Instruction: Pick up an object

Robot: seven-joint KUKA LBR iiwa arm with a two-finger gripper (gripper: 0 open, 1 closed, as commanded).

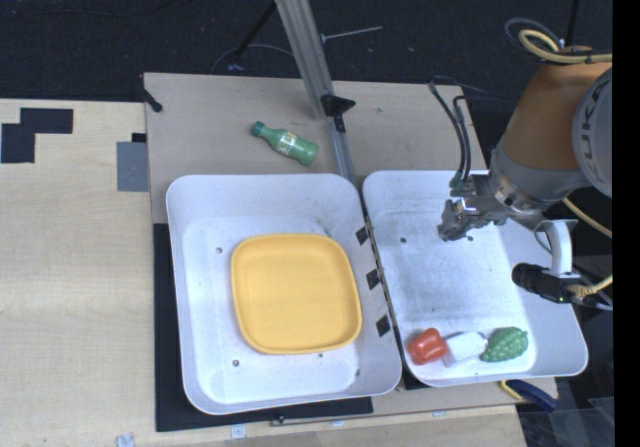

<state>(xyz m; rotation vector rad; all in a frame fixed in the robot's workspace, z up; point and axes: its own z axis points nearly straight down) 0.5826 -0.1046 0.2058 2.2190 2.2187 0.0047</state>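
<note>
Gripper [458, 223] hovers over right bin [420, 270], well apart from red pepper [427, 344]. Pepper lies toward bin's near edge. Finger state: cannot tell.

White bins, bright toys, pale bench

Both bins, left [190, 235] and right [400, 197], are white, the right one faintly greyed with speckled scuffing. A plain yellow plate [296, 292] lies in the left bin. In the right bin sit a red-orange piece [427, 345], a white piece [465, 346] and a bumpy green piece [504, 344]. The bottle [285, 142] on the tan board is green with a paler label band. The arm [550, 135] shows orange over grey, and its gripper [458, 222] is dark grey. The bench [70, 265] is pale wood with black squares.
</note>
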